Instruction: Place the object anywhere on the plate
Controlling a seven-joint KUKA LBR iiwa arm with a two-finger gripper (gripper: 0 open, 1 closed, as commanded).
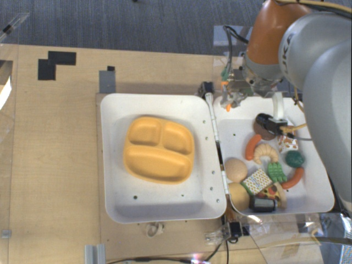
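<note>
Yellow and sectioned, the plate (160, 149) lies bare in the left bin (110, 164), while the toy foods crowd the right bin (236, 126). The hand (234, 95) hovers at that bin's far edge, carrying nothing; whether it is open I cannot tell. Best choose an outlying piece, such as the orange sausage (252, 145), descending squarely over it.

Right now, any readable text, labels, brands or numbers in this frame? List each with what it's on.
No text reads clearly.
Patterned green and white packet in the right bin: print too small to read.
Small white item with orange marks by the bin's right side: marks blurred, unreadable.
Black block at the bin's near edge: no legible label.
Yellow divided plate in the left bin: no marking seen.
Black squares on the bench: plain shapes, not characters.
</note>
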